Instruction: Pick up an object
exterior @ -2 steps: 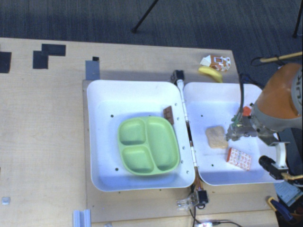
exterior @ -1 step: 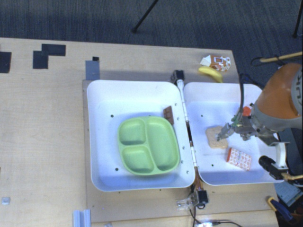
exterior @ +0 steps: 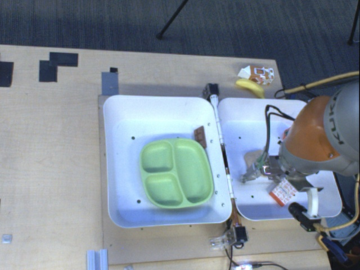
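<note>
My gripper (exterior: 253, 173) is low inside the right bin (exterior: 242, 125), near its middle, below the grey arm with the orange band (exterior: 309, 136). An orange and white packet (exterior: 283, 192) lies on the bin floor just right of and below the gripper, partly under the wrist. In the left bin (exterior: 115, 151), a green divided plate (exterior: 175, 173) rests on the floor. A small brown piece (exterior: 199, 134) sits by the plate's upper right corner, close to the wall between the bins.
A yellow banana (exterior: 249, 86) and a small printed packet (exterior: 260, 73) lie on the bench behind the right bin. Black cables (exterior: 275, 112) loop from the arm over that bin. A black clamp (exterior: 211, 89) stands at the bins' rear junction.
</note>
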### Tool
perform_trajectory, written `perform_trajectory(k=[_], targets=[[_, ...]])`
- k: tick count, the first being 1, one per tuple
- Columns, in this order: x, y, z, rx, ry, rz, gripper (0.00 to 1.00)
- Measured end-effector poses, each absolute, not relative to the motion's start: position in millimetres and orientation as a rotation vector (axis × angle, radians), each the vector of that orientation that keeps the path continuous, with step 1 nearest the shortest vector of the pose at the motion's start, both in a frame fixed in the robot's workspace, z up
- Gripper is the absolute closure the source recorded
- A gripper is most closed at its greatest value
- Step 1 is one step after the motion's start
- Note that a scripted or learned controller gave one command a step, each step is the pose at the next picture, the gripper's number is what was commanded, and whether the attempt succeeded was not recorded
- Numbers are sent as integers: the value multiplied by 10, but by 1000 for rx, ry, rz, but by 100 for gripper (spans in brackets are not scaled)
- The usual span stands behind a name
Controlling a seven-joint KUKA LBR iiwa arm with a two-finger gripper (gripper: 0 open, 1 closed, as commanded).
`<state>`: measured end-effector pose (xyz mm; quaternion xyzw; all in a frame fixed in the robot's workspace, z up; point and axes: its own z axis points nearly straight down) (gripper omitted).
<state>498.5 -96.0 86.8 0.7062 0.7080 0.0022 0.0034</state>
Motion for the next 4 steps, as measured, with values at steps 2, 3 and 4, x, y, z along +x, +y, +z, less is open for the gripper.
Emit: perform_trajectory(k=[2, 3, 4], targets=[[5008, -957, 982, 2210, 2218, 13, 0], [4899, -844, 873, 2213, 2212, 9, 0], [4920, -838, 985, 2210, 2212, 15, 100]])
